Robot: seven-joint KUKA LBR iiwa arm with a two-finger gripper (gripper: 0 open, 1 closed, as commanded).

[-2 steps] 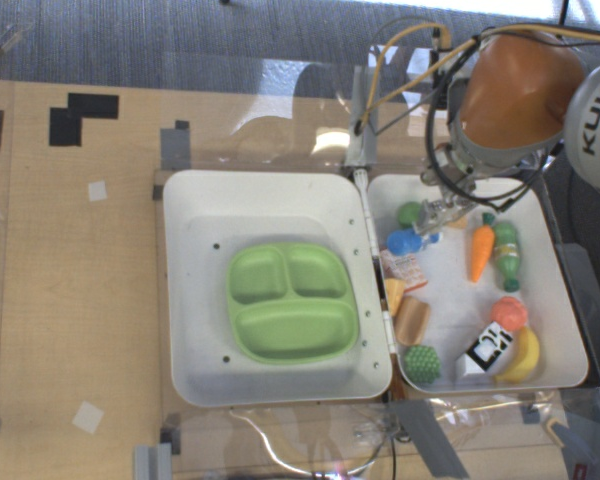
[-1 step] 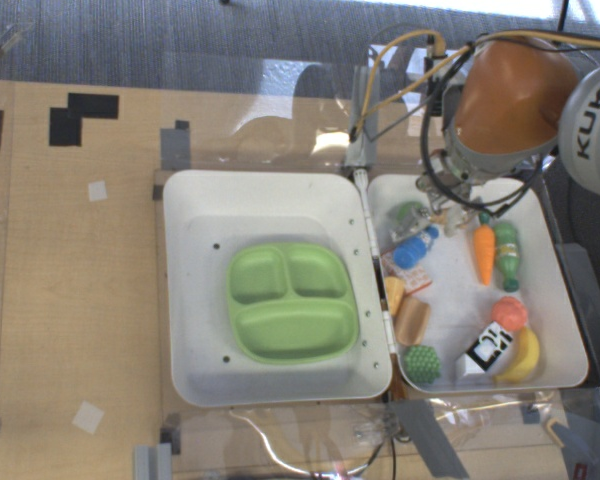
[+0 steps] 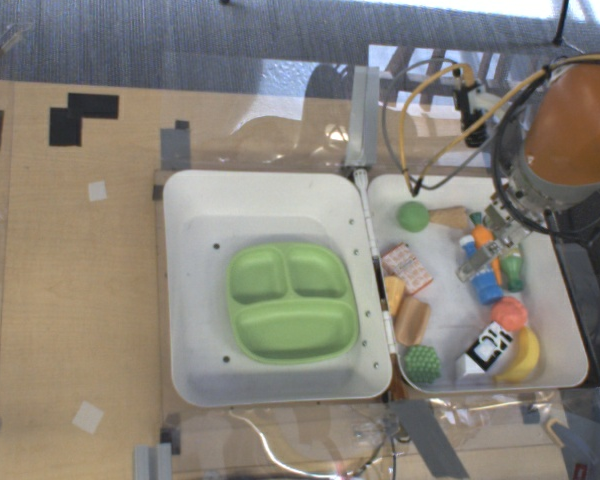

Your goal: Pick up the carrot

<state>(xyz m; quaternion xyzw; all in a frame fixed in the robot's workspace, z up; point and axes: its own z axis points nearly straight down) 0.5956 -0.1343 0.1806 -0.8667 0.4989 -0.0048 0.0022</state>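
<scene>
Carrot pickup, approach step. At left, the white bin (image 3: 185,268) carries a green divided plate (image 3: 292,301), which plays no part. In the right bin (image 3: 570,353) lie a pink box (image 3: 406,267) and a green ball (image 3: 413,216). Further right is a small orange piece that I take for the carrot (image 3: 483,235), crowded by a blue block (image 3: 487,288). My gripper (image 3: 490,250) hangs low over that cluster, just beside the carrot. I cannot tell whether it is apart or together, nor see anything clamped in it. Next, I judge, I must centre on the carrot alone, then close and lift.
</scene>
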